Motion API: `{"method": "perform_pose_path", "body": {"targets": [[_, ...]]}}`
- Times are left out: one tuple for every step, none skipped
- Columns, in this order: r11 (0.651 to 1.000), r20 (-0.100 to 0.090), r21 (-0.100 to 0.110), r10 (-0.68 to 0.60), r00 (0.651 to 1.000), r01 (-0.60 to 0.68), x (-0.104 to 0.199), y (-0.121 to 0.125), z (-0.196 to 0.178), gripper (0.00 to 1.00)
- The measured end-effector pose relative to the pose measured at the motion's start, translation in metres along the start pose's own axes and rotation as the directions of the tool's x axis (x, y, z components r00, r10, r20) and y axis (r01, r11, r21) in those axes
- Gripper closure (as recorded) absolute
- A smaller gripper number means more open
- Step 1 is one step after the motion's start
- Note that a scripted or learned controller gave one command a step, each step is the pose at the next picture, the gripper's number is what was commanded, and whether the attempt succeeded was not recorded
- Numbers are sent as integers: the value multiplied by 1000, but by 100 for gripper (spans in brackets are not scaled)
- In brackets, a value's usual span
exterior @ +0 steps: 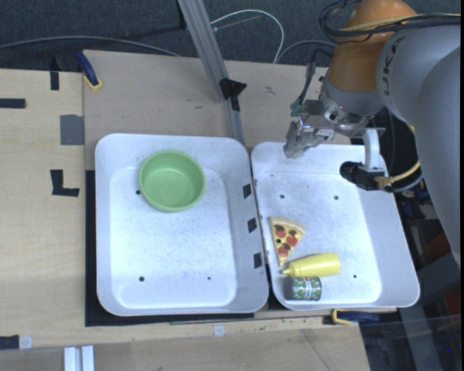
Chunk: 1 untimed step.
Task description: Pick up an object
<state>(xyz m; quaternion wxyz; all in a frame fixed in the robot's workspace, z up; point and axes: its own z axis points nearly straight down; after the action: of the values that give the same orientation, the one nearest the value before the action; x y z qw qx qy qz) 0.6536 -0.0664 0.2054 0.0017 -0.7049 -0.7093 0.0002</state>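
1. I see the arm (387, 45) reaching in from the right, its orange band high near the top edge, with the pincer (296, 144) hanging over the far-left corner of the right bin (387, 230).
2. I cannot tell whether the pincer is apart or together; the tip is small and blurred against the bin's rim. I see nothing between its tips.
3. On my screen the right bin carries three things, all clustered in its near-left part, well apart from the pincer.
4. The pizza slice toy (286, 236) lies flat by the bin's left wall, its point aimed toward the near edge.
5. Just below it the yellow bottle (312, 266) lies on its side, nozzle end toward the left wall.
6. A small green can (303, 288) lies touching the yellow bottle's near side, close to the bin's near rim.
7. The left bin (124, 269) holds a green bowl (172, 180), upright, in its far half, nearer the left wall than the right.
8. The two bins sit side by side on the desk (31, 222), rims meeting in the middle.
9. A grey metal post (205, 41) slants across the top of my view, ending near the far edge where the bins meet.
10. Dark tape marks (60, 182) dot the desk to the left of the bins.
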Motion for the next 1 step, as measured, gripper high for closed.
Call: {"method": "perform_pose_path", "body": {"targets": [[1000, -1, -1, -1, 1000, 1, 58, -17, -12, 100]]}}
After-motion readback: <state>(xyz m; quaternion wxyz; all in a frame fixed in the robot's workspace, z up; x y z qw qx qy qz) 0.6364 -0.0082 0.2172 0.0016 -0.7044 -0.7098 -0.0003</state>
